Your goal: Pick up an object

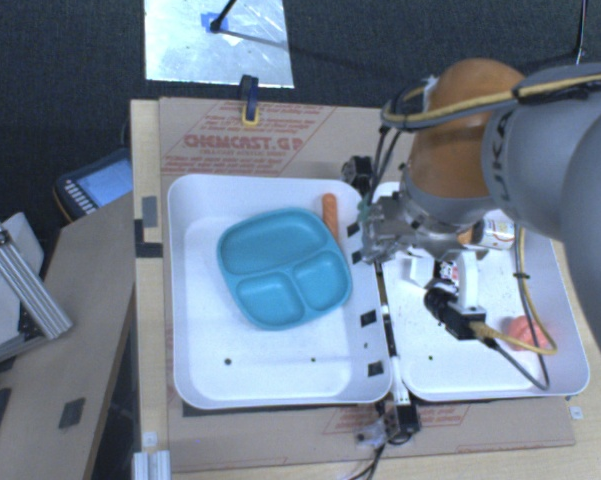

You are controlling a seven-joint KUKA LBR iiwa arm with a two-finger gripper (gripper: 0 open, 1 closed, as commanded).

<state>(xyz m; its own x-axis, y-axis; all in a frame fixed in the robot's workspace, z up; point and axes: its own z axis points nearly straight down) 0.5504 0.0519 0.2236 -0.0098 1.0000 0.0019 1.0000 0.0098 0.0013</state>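
I want to pick something up, and the closest thing is the little orange stick (329, 211). It lies in the left bin (195, 368), up by the far right corner, just beside the blue plate (283, 266). My gripper (378, 236) hangs over the wall where the two bins meet, near the stick. The big grey arm (565, 143) hides part of it, so I cannot tell how wide the gripper is set. To do this well, I think I should slide a bit toward the stick, turn so I can pinch it across its thin side, and go down slowly. The bin wall and the plate edge are close, so I could bump them. The stick looks smooth and round, like a small carrot, so it may roll away. The plate looks like hard, shiny plastic with three dips in it. It is wide and flat, so it looks hard to grab. In the right bin (460, 373) there is a soft-looking pink lump (521, 330) near the right wall. Both bins are white and smooth, and they sit on brown cardboard (245, 140).
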